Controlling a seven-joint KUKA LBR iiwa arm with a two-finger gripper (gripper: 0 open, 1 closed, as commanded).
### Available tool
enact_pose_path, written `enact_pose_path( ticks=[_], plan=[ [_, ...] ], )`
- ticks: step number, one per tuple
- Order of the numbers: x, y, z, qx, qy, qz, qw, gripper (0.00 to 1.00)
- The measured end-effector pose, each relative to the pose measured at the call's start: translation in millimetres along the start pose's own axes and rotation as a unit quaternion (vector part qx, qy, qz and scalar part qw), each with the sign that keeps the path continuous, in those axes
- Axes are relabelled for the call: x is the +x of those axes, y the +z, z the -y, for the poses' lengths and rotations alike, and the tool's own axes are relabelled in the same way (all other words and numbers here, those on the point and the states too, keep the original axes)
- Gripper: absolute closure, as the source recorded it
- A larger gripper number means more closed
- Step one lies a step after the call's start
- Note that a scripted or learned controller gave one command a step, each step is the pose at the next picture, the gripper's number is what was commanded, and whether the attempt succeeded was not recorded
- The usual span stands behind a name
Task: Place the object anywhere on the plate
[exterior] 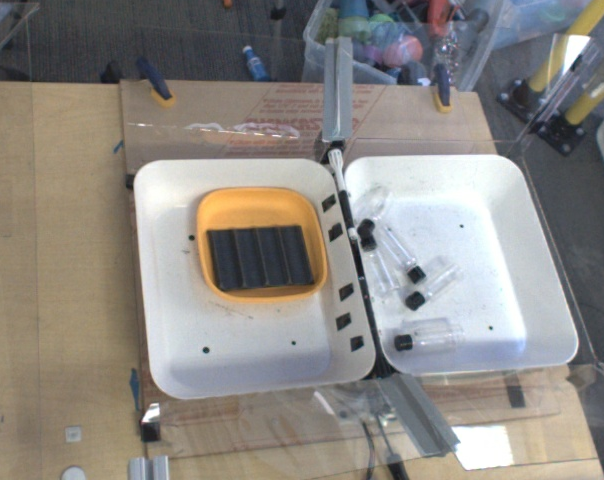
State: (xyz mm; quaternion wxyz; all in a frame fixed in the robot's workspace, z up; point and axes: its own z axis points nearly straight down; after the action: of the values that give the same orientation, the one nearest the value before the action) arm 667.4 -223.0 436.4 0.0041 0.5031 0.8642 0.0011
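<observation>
An orange plate (214,211) lies in the left bin (172,338). On the plate rests a dark grey ribbed rectangular block (260,257), lying flat and covering most of the plate's floor. In the right bin (502,228) lie several clear plastic tubes with black caps: one near the divider (366,230), one in the middle (404,258), one angled beside it (430,284), and one toward the front (428,336).
A metal divider strip with black clips (342,268) runs between the two bins. A clear tub of colourful toys (412,13) stands behind the bench. Blue clamps (158,86) hold the cardboard at the back.
</observation>
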Motion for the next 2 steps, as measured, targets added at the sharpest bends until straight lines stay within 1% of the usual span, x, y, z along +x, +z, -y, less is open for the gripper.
enact_pose_path(
  ticks=[1, 2],
  plan=[
    [1.1, -0.4, -1.0, 0.000, -0.151, -0.001, 0.9885, 1.00],
    [4.8, -0.9, 3.1, 0.000, -0.299, -0.002, 0.9542, 1.00]
  ],
)
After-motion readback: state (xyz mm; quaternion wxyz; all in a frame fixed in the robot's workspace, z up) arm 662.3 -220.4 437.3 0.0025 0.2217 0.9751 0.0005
